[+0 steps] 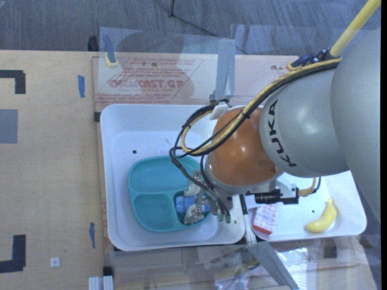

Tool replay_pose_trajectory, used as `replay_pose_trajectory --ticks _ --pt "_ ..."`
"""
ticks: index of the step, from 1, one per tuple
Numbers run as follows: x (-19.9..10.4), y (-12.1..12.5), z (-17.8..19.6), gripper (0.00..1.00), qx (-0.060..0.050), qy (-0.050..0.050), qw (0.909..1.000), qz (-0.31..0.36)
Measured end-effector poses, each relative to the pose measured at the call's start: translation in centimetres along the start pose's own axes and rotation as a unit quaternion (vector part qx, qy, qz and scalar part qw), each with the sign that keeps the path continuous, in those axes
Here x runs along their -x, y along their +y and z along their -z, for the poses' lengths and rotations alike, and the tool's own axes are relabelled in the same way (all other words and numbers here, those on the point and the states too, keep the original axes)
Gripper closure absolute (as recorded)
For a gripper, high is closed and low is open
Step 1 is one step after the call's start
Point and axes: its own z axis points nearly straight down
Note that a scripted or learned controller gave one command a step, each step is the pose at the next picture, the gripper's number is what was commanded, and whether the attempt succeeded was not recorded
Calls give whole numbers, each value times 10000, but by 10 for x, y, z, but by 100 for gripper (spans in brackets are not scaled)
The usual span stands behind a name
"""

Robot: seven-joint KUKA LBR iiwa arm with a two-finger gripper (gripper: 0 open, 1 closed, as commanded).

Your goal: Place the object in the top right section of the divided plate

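Note:
A teal divided plate [154,192] lies in the left white bin [121,138], towards its front. The grey arm with its orange band [239,147] reaches in from the right and hangs over the plate's right side. My gripper [197,210] is low over the plate's lower right section. A small blue object [181,205] shows just left of the gripper in that section, partly hidden by the wrist. Whether the gripper touches or holds it is unclear. The plate's right edge is hidden by the arm.
In the right bin [357,222] lie a yellow banana [322,217] and a red and white packet [264,219]. Black and yellow cables [184,139] loop off the wrist above the plate. A clear sheet [151,80] lies behind the bins.

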Motion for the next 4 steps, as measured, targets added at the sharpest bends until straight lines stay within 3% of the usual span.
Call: replay_pose_trajectory --ticks 1,2,3,4 --pt "18 -80 132 0 -156 123 9631 -2686" --pt "-3 14 254 0 -179 109 9407 -3387" --pt "-1 40 329 0 -216 44 7830 -6216" --pt "0 43 335 100 -267 52 7847 -6192"
